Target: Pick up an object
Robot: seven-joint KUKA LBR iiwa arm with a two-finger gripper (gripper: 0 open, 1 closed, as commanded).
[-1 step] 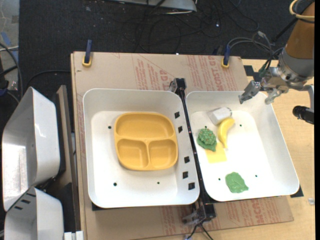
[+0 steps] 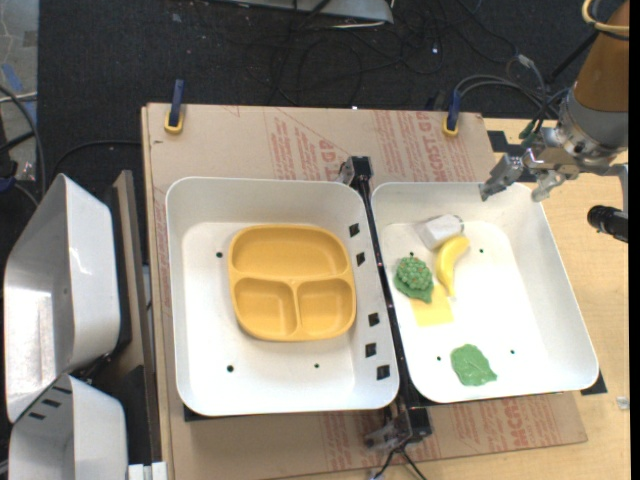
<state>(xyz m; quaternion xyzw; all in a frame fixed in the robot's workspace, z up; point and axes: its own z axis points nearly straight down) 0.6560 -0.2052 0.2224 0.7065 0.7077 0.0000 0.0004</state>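
Observation:
The right bin (image 2: 545, 268) holds a yellow banana (image 2: 450, 261), a small white-grey block (image 2: 439, 230) just above it, a dark green broccoli-like piece (image 2: 413, 277), a flat yellow square (image 2: 433, 313) and a light green leafy piece (image 2: 472, 365). My gripper (image 2: 519, 180) hovers over the bin's far right edge, up and to the right of the white block. Its two fingers are spread apart with nothing between them.
The left bin (image 2: 200, 358) holds a yellow divided plate (image 2: 293, 280). A black divider with clips (image 2: 372, 268) separates the bins. Two clamps (image 2: 175, 108) hold the cardboard sheet at the back. White containers (image 2: 55, 278) stand at the far left.

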